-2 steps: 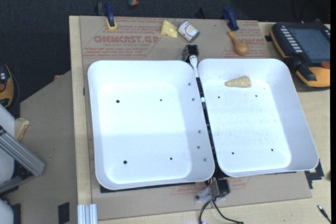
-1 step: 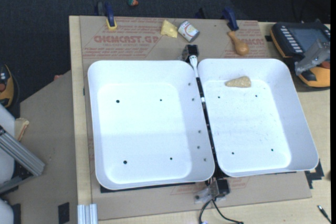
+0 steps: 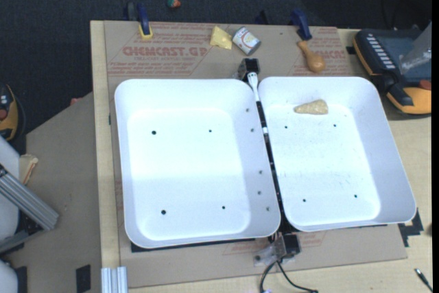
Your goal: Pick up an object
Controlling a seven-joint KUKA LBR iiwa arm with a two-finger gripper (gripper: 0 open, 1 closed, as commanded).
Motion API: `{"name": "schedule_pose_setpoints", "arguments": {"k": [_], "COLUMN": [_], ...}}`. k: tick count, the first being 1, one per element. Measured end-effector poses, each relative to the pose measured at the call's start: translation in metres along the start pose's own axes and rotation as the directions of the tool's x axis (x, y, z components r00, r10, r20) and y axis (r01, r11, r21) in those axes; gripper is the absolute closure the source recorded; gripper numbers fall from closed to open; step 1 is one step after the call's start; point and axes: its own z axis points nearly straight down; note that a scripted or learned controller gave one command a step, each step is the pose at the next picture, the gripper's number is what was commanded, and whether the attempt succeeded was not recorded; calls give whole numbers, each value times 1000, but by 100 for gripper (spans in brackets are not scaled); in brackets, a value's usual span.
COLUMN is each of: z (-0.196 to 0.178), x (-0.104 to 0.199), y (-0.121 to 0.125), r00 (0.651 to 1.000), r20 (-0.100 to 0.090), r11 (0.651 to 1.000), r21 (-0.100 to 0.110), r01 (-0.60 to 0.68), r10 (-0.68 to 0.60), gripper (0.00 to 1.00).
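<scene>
Nearest you, a black connector [image 3: 288, 244] with cables sits at the board's front edge, between the two bins. You will find one tan lump [image 3: 311, 107] in the right bin [image 3: 387, 154], near its far wall. A yellow wedge [image 3: 221, 38] lies on the board behind the left bin [image 3: 127, 147]. Pincer state: you cannot tell.

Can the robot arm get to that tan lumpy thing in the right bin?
Probably yes. The tan lump lies alone near the far wall of the right bin, open from above, and the arm comes from that side.
</scene>
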Motion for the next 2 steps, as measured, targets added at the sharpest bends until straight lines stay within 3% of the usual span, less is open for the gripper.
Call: {"name": "schedule_pose_setpoints", "arguments": {"k": [1, 2], "z": [220, 11], "x": [63, 63], "y": [-5, -4], "r00": [1000, 1000], "r20": [-4, -1], "r11": [1000, 1000], "r21": [29, -11], "r01": [1, -1], "r10": [-1, 1], "gripper": [0, 0]}}
